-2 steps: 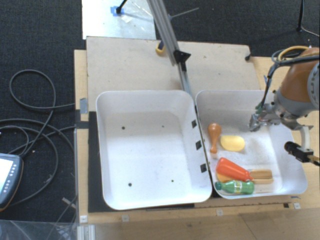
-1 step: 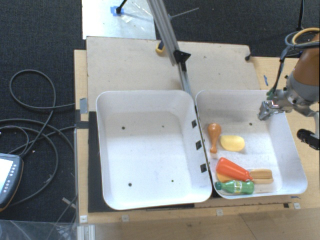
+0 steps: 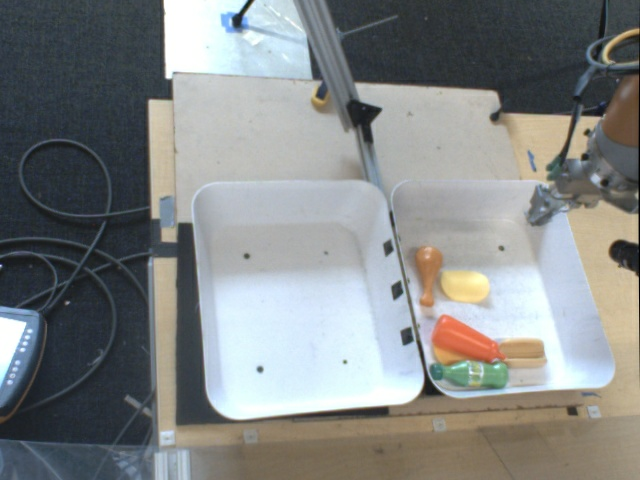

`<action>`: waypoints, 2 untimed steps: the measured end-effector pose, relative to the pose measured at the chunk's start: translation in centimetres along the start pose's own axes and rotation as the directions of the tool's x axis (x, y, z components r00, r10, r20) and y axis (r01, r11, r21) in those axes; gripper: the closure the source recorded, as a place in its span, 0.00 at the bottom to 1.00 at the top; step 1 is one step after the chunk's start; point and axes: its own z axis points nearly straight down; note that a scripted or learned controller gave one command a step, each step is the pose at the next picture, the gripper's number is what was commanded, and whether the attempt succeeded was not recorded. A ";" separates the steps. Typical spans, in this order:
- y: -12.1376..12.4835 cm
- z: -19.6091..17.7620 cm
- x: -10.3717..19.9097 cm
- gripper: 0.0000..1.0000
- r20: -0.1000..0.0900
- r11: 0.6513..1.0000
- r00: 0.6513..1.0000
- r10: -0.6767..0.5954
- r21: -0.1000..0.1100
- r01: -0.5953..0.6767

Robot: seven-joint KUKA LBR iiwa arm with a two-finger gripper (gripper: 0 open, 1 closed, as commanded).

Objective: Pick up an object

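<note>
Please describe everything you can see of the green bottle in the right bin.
The green bottle looks like a small glossy plastic toy with a pale band around its body. It lies on its side along the near wall of the right bin, at the front left corner, with its narrow neck pointing right. Its upper side touches the red-orange carrot-like toy; its neck end lies beside the tan hot dog bun toy. The gripper is far from it.

The bench [image 3: 300,138] bears two white bins [image 3: 290,308] side by side.
</note>
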 end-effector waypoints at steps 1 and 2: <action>0.2 -4.3 0.0 1.00 0.000 1.000 1.000 0.000 0.000 0.000; -0.3 -3.0 5.3 1.00 -0.004 1.000 1.000 -0.003 0.008 0.003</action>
